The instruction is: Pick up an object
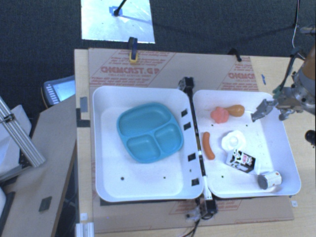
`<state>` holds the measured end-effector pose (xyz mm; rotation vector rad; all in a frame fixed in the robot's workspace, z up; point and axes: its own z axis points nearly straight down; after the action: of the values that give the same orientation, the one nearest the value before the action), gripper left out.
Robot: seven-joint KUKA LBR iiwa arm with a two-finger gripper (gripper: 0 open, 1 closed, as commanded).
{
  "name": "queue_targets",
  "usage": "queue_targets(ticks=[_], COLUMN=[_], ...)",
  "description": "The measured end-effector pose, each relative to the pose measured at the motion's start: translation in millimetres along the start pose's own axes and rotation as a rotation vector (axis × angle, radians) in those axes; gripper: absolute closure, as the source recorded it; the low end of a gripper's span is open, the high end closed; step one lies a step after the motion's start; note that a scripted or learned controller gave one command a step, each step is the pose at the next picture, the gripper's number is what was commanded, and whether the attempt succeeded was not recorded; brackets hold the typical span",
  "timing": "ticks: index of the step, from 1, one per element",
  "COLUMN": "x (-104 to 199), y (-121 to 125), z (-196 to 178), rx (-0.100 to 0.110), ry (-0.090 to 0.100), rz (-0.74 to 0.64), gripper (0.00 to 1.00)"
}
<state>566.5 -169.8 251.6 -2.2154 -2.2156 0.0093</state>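
Note:
The right bin holds several small items: a pink ball-like piece, an orange piece touching it, an orange sausage, a white fried egg, a black-and-white carton and a grey-and-white cylinder. My gripper hangs over the bin's far right part, to the right of the orange piece. Its fingers stand apart, open, with nothing between them.
The left bin holds a blue divided plate. A black divider with clips runs between the bins. A yellow clamp sits at the far edge of the board.

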Motion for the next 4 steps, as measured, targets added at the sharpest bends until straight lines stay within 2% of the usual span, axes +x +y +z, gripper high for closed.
queue_targets(ticks=[1,4], x=[1,2], y=[2,11], z=[-7,169], rx=[-0.012,-0.008], ry=[-0.002,-0.001], rz=[-0.003,-0.001], gripper=[0.00,0.00])
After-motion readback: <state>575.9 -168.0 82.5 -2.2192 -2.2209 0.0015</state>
